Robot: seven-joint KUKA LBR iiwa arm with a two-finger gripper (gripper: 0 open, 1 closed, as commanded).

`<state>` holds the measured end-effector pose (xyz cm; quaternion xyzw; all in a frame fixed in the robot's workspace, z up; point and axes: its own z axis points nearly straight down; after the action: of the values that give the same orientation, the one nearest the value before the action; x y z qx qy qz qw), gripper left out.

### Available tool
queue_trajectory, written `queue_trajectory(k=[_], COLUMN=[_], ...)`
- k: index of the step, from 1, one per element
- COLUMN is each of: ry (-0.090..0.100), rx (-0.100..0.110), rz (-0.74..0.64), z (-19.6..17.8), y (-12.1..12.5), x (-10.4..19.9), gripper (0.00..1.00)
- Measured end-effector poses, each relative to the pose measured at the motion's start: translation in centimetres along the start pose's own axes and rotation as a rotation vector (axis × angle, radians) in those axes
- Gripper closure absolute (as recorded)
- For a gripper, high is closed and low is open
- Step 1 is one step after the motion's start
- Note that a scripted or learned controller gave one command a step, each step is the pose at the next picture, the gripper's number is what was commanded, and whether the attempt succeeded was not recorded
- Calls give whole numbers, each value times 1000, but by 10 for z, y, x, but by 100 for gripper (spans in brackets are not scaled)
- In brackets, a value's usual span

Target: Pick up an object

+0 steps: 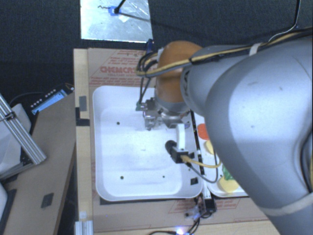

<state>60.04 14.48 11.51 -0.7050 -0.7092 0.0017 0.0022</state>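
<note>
My gripper hangs over the left white bin, near its back right part, under the orange wrist band. No object shows at the gripper. In the right bin, past the arm's edge, I see an orange object, a pale yellow object and a yellow and green object. The grey arm hides most of that bin.
A black cable fitting and a yellow cable hang from the arm over the divide between the bins. The bins rest on a cardboard sheet. A shiny metal plate lies at the back, and metal rails stand at the left.
</note>
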Motion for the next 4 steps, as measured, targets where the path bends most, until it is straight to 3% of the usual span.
queue_trajectory(k=[1, 2, 3, 4], ry=[0, 4, 5, -3], rx=[-2, -19, -26, 3], rz=[-2, -1, -1, 6], z=[33, -64, -211, -58], y=[-54, 1, 60, 67], x=[41, 72, 91, 80], gripper=[100, 100, 100, 100])
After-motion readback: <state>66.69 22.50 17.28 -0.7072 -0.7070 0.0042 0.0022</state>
